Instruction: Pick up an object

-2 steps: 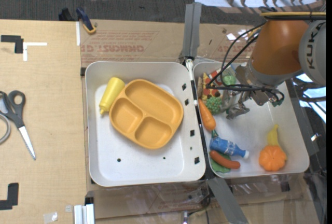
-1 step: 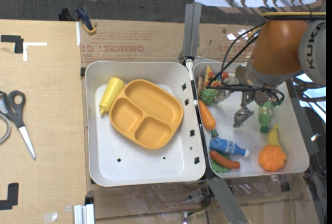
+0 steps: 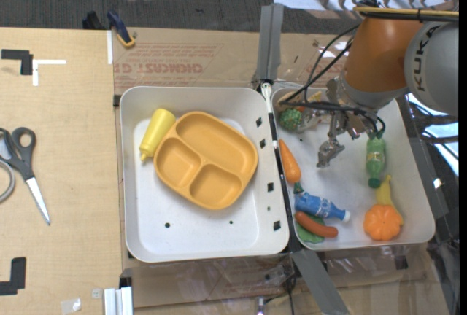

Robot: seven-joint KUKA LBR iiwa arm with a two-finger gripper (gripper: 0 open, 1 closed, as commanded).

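Observation:
My gripper (image 3: 337, 152) hangs over the bare middle of the right bin (image 3: 408, 160), under the orange wrist band. It is open and I see nothing between its fingers. Around it lie a carrot (image 3: 290, 163) to the left, a green leafy vegetable (image 3: 292, 119) at the upper left and a green bottle (image 3: 375, 158) just to the right. Nearer the front lie a blue bottle (image 3: 321, 206), a red chili (image 3: 316, 225) on a green pod, an orange pumpkin (image 3: 382, 223) and a yellow squash (image 3: 384, 191).
The left bin (image 3: 139, 226) holds a yellow divided plate (image 3: 206, 159) and a yellow bottle (image 3: 156, 133). Scissors (image 3: 25, 168) lie on the bench at the far left. Cables run from the arm across the back of the right bin.

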